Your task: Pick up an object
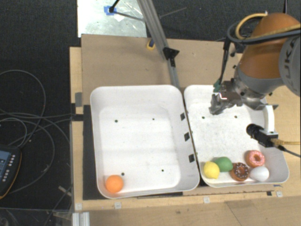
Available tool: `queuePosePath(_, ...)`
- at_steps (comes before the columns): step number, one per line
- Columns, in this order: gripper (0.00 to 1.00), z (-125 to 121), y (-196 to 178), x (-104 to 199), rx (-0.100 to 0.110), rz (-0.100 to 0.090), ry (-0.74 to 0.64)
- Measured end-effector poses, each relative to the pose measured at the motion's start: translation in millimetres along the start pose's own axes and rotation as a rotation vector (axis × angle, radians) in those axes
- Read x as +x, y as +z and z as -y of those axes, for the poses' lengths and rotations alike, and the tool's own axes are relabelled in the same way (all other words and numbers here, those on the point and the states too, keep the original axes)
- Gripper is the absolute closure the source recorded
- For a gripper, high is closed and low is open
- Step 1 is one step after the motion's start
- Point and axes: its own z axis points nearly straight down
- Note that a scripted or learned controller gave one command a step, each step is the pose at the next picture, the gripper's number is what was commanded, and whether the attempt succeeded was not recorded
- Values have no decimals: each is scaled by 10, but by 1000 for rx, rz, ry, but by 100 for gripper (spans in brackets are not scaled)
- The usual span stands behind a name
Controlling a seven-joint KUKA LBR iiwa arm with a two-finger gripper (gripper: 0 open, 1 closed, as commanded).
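While hanging over the upper part of the right shallow white plastic bin [200,126], seen from the fixed overhead camera: grey two-finger gripper [217,108], pointed down and toward the left, tips low over the speckled floor near the bin's far-left corner. Cannot tell whether open or closed, since blurred and dark at the tips; nothing visible between them. Carried by the grey arm with its bulky orange band [268,34], reaching in from the right edge, with black and yellow cables looped above the wrist.

Gathered along the near edge of that same bin, well apart from the gripper: round yellow lemon-like ball [211,170], touching a rounded green fruit shape [224,163] just behind it; next, a brown chocolate-glazed doughnut with sprinkles [240,172]; then a smooth white egg-shaped piece [259,173]; and behind that a pink-frosted ring doughnut [255,158]. All resting on the bin floor, none lifted.

Lying alone in the near-left corner of the left shallow white plastic bin [141,91]: small orange ball [114,183], far from everything else.

Under both bins, a flat brown board bench top [122,60]. Slanting down from the top toward the gap between the bins, a grey metal pole [155,22] with a black clamp.
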Motion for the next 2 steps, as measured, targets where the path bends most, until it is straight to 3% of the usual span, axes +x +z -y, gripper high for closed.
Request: queuePosePath(2,100,301,51,1107,-1,0,0)
